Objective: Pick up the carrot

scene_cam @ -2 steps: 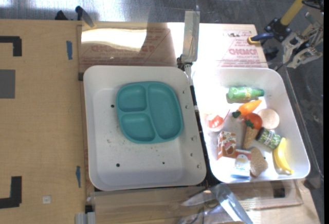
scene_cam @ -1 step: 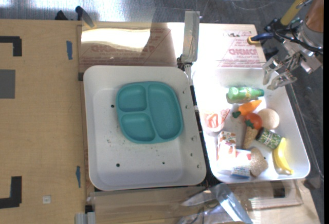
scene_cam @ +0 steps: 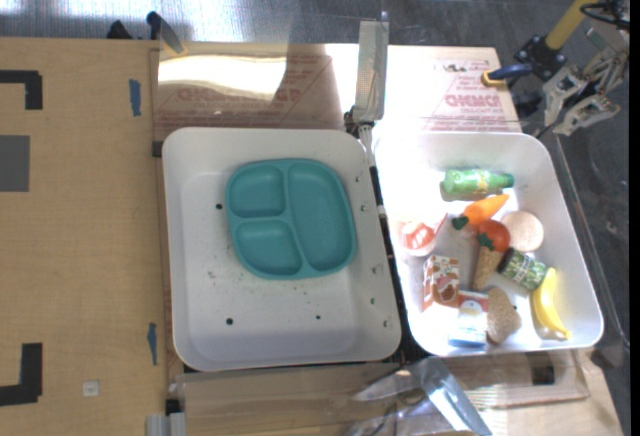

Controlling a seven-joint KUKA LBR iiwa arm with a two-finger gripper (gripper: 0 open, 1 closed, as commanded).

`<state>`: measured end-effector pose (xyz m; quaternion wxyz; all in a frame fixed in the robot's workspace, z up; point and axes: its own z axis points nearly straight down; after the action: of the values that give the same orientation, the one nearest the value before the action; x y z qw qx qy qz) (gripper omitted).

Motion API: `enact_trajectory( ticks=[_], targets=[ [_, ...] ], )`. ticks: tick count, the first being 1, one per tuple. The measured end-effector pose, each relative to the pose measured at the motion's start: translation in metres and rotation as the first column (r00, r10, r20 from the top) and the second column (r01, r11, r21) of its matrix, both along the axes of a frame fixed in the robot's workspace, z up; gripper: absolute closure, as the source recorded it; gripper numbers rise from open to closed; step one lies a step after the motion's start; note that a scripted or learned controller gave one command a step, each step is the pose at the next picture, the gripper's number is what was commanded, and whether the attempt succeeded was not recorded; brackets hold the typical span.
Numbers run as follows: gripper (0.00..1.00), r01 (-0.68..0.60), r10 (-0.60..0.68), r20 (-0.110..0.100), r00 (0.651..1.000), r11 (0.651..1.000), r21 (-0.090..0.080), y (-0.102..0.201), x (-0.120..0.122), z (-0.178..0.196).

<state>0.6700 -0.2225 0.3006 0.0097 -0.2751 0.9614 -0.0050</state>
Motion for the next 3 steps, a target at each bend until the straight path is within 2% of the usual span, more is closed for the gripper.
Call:
enact_trajectory(
  ticks=[1,2,3],
  targets=[
    [1.0,0.04,-0.039,-0.026,0.999,0.999,0.01,0.001,-0.004,-0.112],
    [1.0,-0.148,0.148,-0.005,0.989,0.989,0.0,0.0,-0.003,-0.032],
    [1.0,-0.152,0.152,-0.021,0.988,0.988,0.009,0.035,-0.044,-0.111]
  ],
)
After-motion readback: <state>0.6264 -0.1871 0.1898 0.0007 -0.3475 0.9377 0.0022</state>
